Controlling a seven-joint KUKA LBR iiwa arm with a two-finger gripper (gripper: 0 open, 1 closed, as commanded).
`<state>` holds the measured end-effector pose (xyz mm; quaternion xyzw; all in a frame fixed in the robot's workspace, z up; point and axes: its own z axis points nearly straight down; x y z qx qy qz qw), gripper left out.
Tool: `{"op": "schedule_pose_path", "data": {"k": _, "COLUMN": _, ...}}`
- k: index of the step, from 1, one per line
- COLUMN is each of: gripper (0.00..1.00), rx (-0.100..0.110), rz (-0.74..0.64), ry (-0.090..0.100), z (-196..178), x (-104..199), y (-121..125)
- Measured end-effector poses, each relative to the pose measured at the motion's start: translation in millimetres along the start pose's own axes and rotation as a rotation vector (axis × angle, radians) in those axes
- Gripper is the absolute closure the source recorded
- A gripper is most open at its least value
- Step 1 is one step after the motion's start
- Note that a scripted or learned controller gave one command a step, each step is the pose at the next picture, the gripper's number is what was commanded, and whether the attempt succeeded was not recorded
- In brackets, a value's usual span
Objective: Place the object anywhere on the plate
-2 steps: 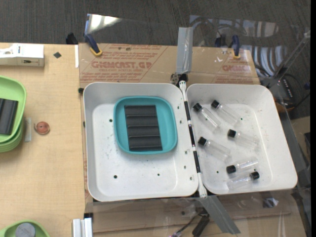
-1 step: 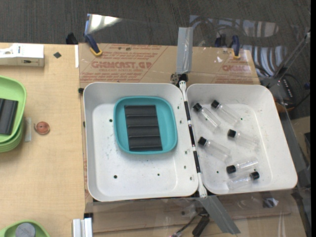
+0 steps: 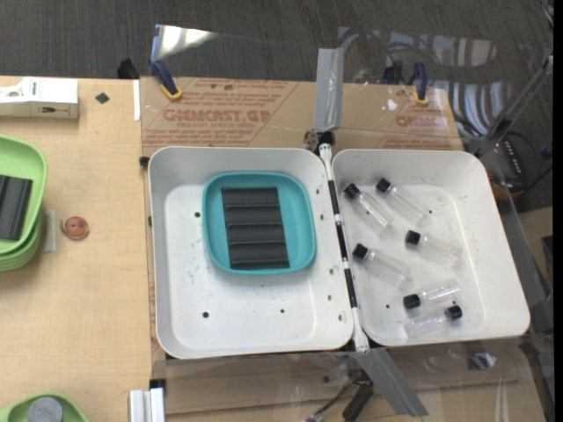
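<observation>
- Pale wooden bench (image 3: 88, 323) fills the near ground. It bears both bins side by side, their inner rims touching along the middle seam, so a carry from one to the other is likely short.
- Nearest the viewer in the right bin (image 3: 494, 266) lie the vials (image 3: 429, 297): clear tubes with black caps, six by my count, all on their sides. Two sit close together at the near corner; the others are scattered apart farther back. Lying flat and loose, they look as if they were tipped in, and being round they will probably roll if nudged.
- Any one of these vials would serve as the task's object; all are in the right bin, none on the plate.
- Left of the seam, the left bin (image 3: 176, 280) holds the teal plate (image 3: 214, 227), set toward its far half and lying flat. A ribbed black insert (image 3: 255, 227) covers the plate's middle, so a vial laid there may settle in a groove.
- Gripper: whether it is released, clenched or grasping anything I cannot tell. Nothing touches the vials or the plate, so I judge the pick not yet begun.
- At the far left edge of the bench sit stacked green trays (image 3: 22, 174).
- Behind the bins, a cardboard sheet (image 3: 237, 112) is held down by clamps (image 3: 165, 84), likely as a fixed backing.
- Farthest off is dark carpet (image 3: 264, 7).
</observation>
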<state>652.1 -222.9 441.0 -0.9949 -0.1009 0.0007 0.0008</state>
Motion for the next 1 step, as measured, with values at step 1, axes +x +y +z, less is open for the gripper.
{"op": "schedule_pose_path", "data": {"k": 1, "gripper": 0.00, "rx": 0.000, "rz": 0.002, "ry": 0.000, "z": -0.3, "x": -0.1, "y": 0.1}}
